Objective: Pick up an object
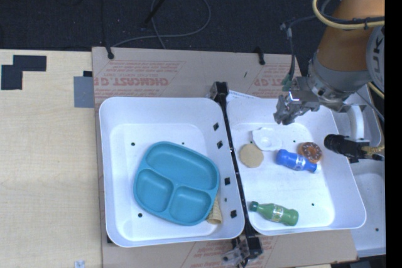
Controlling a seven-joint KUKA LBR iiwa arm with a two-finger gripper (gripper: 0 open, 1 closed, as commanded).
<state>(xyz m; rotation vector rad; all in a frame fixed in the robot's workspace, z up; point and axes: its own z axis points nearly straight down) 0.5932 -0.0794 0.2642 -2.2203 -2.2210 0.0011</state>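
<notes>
Below the hand [287,111], fingers' state unclear, lies a blue bottle [296,160], apart.

Robot lab: bins [125,111], loose cables [182,3]

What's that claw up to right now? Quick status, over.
Claw above the right bin's far edge, nothing seen in it. Blue bottle, green bottle, tan disc lying loose below. Path looks clear.
</notes>
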